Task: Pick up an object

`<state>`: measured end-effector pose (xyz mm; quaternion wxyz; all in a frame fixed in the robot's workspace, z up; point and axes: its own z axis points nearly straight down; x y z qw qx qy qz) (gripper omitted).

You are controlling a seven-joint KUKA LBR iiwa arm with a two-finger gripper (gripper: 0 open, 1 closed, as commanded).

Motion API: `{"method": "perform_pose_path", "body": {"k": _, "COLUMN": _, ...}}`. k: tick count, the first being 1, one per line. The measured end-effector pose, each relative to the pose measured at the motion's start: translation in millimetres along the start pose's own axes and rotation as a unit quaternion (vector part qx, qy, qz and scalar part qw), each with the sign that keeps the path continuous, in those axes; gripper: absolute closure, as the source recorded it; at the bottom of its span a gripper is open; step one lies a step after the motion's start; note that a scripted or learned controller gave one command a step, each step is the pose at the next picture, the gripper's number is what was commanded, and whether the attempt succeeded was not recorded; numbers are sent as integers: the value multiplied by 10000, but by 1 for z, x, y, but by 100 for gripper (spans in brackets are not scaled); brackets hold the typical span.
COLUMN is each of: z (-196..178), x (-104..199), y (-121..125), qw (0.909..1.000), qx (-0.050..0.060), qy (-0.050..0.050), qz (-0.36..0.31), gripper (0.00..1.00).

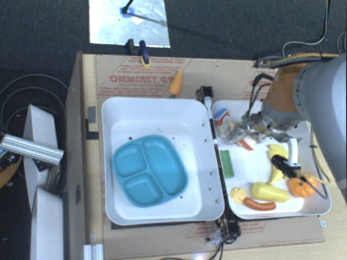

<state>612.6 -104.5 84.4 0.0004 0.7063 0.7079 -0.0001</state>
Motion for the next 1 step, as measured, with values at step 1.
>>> {"method": "perform_pose_path", "body": {"k": 1, "z": -11, "x": 0, "y": -1, "qw": 10000, "qx": 24, "qy": 7, "qz": -22, "gripper": 100}}
